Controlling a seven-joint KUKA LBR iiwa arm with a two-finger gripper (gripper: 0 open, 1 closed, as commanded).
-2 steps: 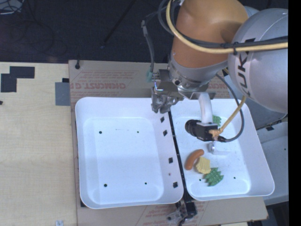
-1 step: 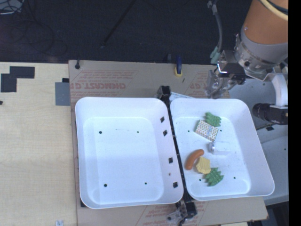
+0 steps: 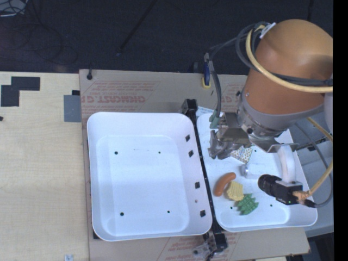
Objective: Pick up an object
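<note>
My gripper (image 3: pixel 222 144) sits low at the upper-left of the right bin (image 3: pixel 304 217), near the divider, and I can't make out anything between its fingers — nor tell how wide they stand. The nearest pickable thing is the orange sausage (image 3: pixel 224 183), lying below the fingers toward the bin's front edge, its long axis slanting from lower-left to upper-right. Just beside it lie a yellow piece (image 3: pixel 235 190) and a green piece (image 3: pixel 247 204) — I'd judge the sausage the closest target.

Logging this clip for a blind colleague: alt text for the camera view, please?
The gripper hangs over the right bin, above a toy sausage, a yellow piece and a green piece. The left bin lies beside it.
</note>
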